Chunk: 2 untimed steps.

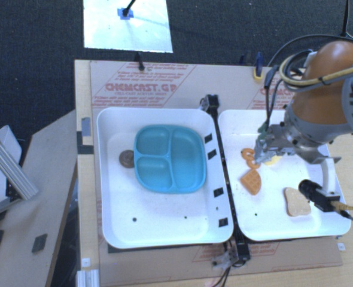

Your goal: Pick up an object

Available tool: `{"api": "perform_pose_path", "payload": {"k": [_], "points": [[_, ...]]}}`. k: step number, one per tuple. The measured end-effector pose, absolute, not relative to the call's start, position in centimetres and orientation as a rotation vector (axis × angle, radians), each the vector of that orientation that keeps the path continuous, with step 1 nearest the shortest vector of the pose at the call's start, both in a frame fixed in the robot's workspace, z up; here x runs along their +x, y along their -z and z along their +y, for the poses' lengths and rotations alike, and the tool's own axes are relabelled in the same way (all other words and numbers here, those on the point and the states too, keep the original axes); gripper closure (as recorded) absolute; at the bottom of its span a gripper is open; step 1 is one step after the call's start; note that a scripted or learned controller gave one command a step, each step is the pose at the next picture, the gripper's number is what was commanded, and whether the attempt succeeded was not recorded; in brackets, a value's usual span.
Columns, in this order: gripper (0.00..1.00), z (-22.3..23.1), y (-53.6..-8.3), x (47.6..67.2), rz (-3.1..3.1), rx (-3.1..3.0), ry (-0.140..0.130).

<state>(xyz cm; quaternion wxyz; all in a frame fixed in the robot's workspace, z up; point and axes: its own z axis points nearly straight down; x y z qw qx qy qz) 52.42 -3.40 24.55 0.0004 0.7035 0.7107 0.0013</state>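
Note:
In the right bin (272, 229) my gripper (261, 155) hangs low over the floor, just right of an orange pretzel-shaped piece (246, 156). A pale yellow piece (274, 159) peeks out from under the gripper's right side. An orange waffle-like wedge (251, 182) lies just below the gripper. Further right, near the front, a tan bread-slice shape (295, 202) rests on the bin floor. The arm's grey and orange body (329, 94) covers the bin's back right part.
The left bin (164, 226) holds a blue divided plate (168, 158) with a small round grey-brown disc (126, 158) at its left edge. A black divider with clips (219, 178) runs between the bins. A black cable fitting (314, 194) overhangs the right bin's front right.

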Motion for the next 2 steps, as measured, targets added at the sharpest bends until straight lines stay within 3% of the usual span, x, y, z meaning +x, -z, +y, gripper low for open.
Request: {"api": "perform_pose_path", "payload": {"k": [2], "points": [[1.00, 7.3, -24.1, 51.7, 2.234, 2.210, -0.003]]}}
